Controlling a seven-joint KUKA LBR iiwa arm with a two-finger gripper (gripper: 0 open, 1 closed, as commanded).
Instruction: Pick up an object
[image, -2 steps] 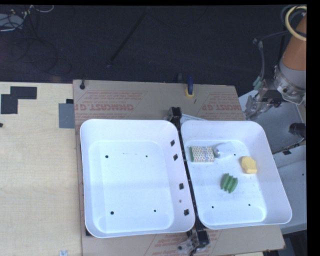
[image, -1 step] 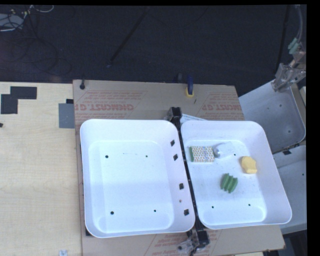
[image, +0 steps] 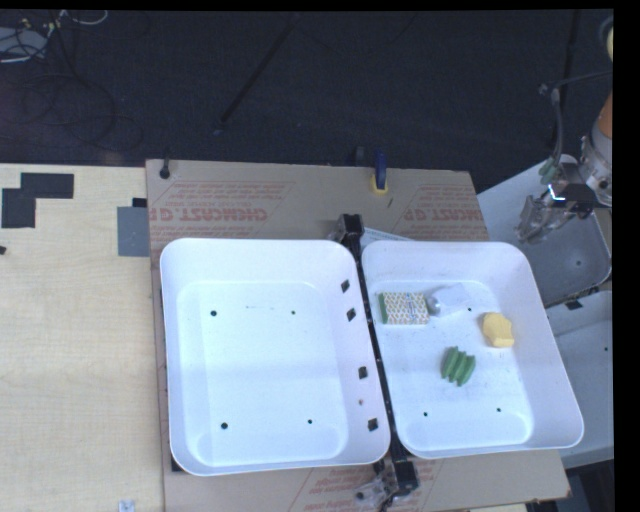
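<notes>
The right bin (image: 545, 400) holds four small things: a yellow block (image: 498, 330) near its right wall, a green piece (image: 459, 366) toward the middle, a patterned pad (image: 404, 308) by the left wall, and a pale grey lump (image: 447, 298) touching the pad's right end. The left bin (image: 180, 400) sits just beside it. The hand (image: 556, 200) hangs outside the bins, above the right bin's far corner; whether it is clenched or released I cannot tell. The yellow block looks light, perhaps soft, and stands apart from the rest, so pinching its short sides seems easiest. The green piece looks ribbed and slim, best taken across its width.
</notes>
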